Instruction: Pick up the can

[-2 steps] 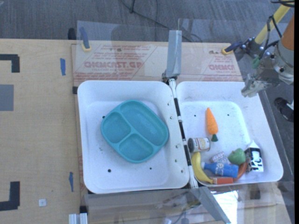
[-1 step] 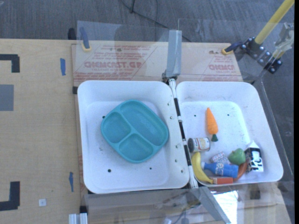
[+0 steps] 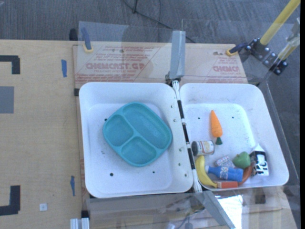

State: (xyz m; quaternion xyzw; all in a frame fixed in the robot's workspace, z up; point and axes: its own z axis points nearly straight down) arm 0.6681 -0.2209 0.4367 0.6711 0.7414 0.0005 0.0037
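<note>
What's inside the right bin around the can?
The shallow white right bin holds the small can, an orange carrot, yellow banana and a heap of toys; whatever lies beneath is covered.

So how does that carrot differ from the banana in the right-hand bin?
The carrot is orange with a green top; the banana is yellow. The carrot is straight and lies alone near the middle of the right bin; the banana is curved and sits at the near left corner, crowded against other items. Both look like toy food, lying flat.

Bins white matt plastic; teal plate smooth plastic; bench pale wood; can paper-labelled.
</note>
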